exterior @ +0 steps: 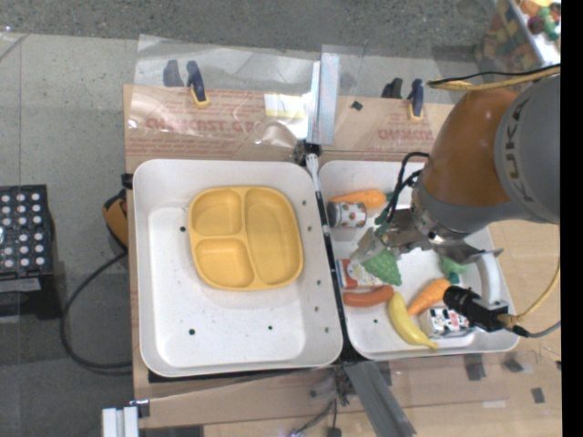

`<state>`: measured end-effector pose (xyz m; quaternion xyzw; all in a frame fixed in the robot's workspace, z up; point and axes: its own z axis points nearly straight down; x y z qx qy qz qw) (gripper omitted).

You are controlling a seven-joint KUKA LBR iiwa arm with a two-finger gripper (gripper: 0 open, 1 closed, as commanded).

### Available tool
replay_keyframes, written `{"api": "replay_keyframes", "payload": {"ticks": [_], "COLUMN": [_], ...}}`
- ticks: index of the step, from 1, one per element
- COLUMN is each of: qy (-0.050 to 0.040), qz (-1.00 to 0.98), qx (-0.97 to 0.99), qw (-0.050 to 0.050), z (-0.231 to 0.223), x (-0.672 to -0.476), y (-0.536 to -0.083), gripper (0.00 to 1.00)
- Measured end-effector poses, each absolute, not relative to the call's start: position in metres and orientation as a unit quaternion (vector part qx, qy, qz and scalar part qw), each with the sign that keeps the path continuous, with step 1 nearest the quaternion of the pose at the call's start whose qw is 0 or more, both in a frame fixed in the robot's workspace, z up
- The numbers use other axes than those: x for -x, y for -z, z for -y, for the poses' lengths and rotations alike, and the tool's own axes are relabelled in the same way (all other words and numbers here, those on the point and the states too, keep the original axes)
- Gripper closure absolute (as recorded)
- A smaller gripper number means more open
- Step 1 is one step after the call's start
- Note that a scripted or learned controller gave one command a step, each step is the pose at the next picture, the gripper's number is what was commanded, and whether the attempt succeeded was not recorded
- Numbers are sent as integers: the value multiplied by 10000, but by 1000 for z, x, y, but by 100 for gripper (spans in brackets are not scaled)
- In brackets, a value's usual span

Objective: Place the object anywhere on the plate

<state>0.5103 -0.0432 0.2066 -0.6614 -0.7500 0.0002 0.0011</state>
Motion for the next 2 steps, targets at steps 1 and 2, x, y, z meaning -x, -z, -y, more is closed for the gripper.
{"api": "replay_keyframes", "payload": {"ticks": [1,2], "qy": [-15,-16], "qz": [7276,7275], "qx": [6860,6861], "qw": [9,5], "z": [-36,-36], "x": [-540,-541], "y": [-212,-212], "gripper": [100,0]}}
